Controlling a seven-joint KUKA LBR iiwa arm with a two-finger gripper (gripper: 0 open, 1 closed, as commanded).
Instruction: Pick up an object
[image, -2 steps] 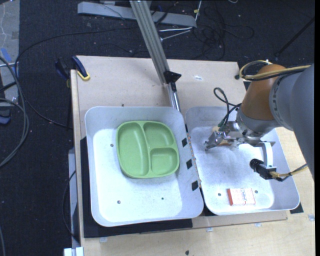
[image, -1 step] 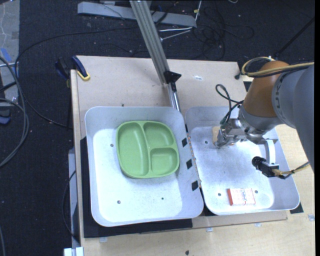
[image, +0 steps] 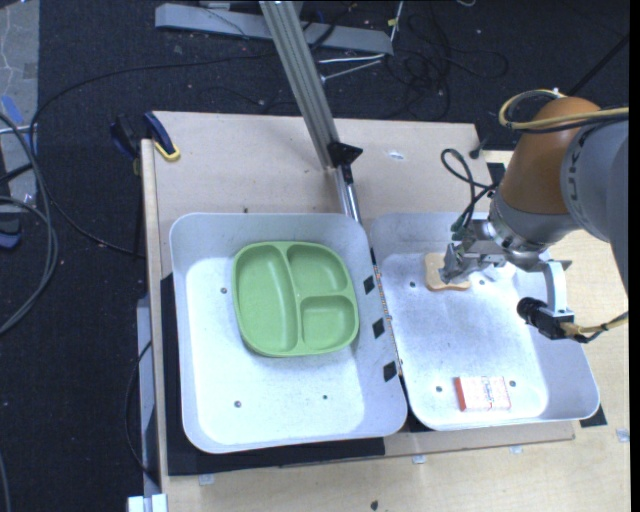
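My gripper (image: 455, 268) reaches down into the right bin (image: 520, 345) near its far left part. Right under it lies a small tan, bread-like object (image: 438, 276), and the fingertips touch or hover over its right half. A red and white box (image: 483, 393) lies flat near the front edge of the same bin, well away from the gripper. The wrist hides how the fingers stand.
The left bin (image: 200, 380) holds a green divided tray (image: 296, 297). A metal pole (image: 310, 85) slants up from the gap between the bins. Black clips (image: 380, 305) line the seam between the bins. A cable (image: 462, 170) loops off the wrist.
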